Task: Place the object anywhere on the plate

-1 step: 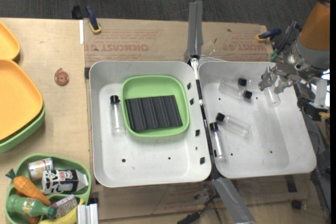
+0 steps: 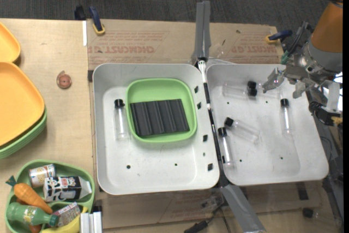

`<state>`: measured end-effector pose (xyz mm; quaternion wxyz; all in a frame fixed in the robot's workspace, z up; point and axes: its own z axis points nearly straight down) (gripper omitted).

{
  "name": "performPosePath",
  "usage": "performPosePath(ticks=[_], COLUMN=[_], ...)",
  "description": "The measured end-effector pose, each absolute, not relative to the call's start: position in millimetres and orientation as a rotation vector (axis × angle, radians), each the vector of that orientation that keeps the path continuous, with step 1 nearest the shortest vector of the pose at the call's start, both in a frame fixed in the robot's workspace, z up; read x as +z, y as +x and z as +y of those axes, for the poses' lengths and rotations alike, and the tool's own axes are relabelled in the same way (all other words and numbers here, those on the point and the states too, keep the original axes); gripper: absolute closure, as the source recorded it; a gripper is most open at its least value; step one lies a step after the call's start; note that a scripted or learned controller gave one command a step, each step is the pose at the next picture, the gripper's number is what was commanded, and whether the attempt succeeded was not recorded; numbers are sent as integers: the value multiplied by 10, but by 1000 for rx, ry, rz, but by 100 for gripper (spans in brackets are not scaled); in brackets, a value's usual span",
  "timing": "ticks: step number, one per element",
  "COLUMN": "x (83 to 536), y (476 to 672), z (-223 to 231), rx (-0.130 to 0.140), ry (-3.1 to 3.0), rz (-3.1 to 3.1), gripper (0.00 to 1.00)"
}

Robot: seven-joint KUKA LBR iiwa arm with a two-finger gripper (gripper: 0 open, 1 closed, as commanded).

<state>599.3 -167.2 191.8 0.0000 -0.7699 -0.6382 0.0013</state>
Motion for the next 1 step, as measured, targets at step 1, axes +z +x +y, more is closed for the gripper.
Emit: performPosePath(ticks=[1], x=[2109], y=[5962], z=[-650], rx=[5], ry=[-2464], rz=[-1946], gripper=[0])
